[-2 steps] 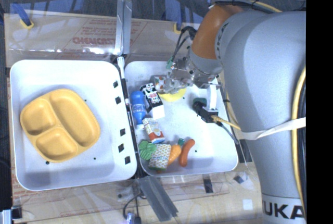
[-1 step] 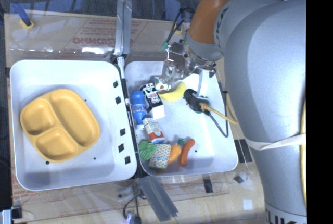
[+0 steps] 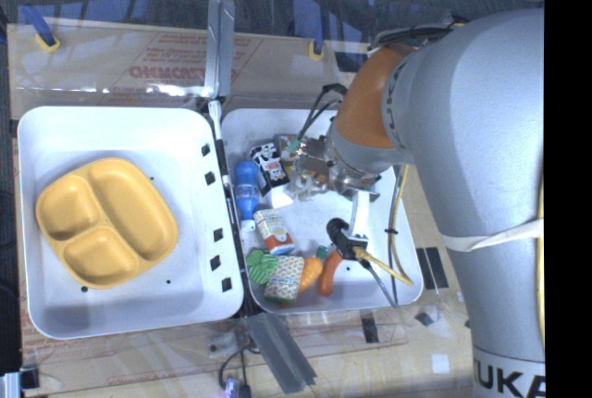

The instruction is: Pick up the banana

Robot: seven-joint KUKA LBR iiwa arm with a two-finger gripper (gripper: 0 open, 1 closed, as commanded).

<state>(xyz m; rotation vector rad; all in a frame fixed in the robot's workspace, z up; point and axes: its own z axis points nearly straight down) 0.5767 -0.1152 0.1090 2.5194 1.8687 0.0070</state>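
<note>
Over the right-hand shallow white bin [image 3: 407, 287], reaching in from the right: bulky grey arm [image 3: 462, 128], orange band [image 3: 365, 105] just above the wrist. Bent steeply down at the wrist, with the hand [image 3: 308, 174] low over the bin's rear half, near the middle. Spread or pressed together — cannot tell; too tangled with cables and clutter to read.

Just left of the hand, a small black-and-white patterned object [image 3: 268, 160], and beside that a blue plastic bottle [image 3: 245, 185] against the bin's left wall. Nearer the front, a small white carton with orange print [image 3: 274, 231], then a green knitted piece [image 3: 260, 267], a pale yellow chequered block [image 3: 287, 278] and two orange carrot-shaped toys [image 3: 320, 273], all crowded close together.

Where the banana lies among this jumble — cannot tell.

Alone in the left white bin [image 3: 111, 123], a yellow three-compartment plate [image 3: 104, 220], well apart from the hand.
</note>
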